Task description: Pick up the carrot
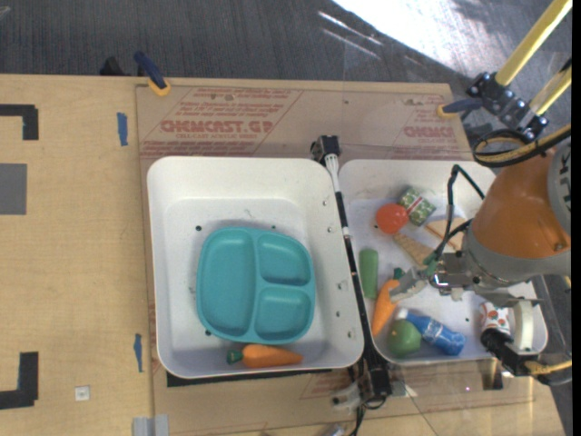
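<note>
The fingers [410, 284] are seen slightly parted, nothing gripped, poised just above the carrot [384, 305] in the right bin [463, 173]. The carrot is flanked by a green cylinder [369, 272] and a green ball [405, 337]. The arm [516, 216] is extended from the right. A second carrot [269, 356] is seen beside the teal plate [256, 284] in the left bin [172, 243] on the worktop [73, 271].

Gripper [406, 286] perhaps touching carrot [384, 305], right bin [363, 175]
</note>
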You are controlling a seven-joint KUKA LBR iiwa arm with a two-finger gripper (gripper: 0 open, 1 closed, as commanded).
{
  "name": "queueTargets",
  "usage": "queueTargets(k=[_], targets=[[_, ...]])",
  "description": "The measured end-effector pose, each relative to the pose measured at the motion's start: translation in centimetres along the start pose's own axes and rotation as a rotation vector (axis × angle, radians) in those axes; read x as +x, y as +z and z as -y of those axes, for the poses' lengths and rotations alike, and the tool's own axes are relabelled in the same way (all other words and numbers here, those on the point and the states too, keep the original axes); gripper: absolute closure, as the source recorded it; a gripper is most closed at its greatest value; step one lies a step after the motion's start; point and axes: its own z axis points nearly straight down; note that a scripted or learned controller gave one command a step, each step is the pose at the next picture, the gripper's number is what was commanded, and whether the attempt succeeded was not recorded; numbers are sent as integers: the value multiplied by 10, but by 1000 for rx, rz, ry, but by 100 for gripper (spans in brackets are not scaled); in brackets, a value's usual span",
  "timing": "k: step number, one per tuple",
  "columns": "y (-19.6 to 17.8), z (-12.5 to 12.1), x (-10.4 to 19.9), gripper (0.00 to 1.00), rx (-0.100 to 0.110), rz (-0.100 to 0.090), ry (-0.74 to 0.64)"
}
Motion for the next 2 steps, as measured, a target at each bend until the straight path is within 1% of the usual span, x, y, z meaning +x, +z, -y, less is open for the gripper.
queueTargets(k=[1,2], targets=[[35,-4,8,0,-13,-4,52],[25,-8,7,100,-23,1,53]])
